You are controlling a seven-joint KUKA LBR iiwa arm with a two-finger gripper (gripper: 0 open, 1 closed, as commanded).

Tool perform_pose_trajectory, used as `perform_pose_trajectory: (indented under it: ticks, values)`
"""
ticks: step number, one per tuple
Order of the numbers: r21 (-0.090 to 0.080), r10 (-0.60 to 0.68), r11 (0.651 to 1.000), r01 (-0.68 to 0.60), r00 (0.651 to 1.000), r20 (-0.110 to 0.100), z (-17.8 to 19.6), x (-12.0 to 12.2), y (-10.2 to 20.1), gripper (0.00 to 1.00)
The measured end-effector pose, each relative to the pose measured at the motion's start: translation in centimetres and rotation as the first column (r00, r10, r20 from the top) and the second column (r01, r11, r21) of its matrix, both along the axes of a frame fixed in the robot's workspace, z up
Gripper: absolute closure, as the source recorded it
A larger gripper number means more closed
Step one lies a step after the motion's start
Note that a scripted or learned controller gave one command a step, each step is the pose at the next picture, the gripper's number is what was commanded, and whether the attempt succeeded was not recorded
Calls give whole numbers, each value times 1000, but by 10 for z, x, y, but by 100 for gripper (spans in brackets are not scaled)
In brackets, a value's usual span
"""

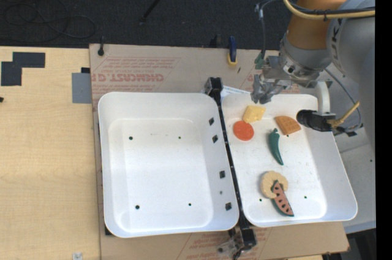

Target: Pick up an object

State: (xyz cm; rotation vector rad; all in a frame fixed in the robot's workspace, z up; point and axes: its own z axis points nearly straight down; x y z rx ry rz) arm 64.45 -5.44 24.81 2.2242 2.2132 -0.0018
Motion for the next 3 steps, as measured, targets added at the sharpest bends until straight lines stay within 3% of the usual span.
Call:
perform_pose_trajectory:
  ticks: [1,2,3]
  values:
    - [6,10,1000,-10,1000,-13,-66,-2,71,100]
    - [1,0,1000,0,1000,-5,-34,-15,6,100]
    - [6,10,1000,-10,1000,-9,-64,-1,67,100]
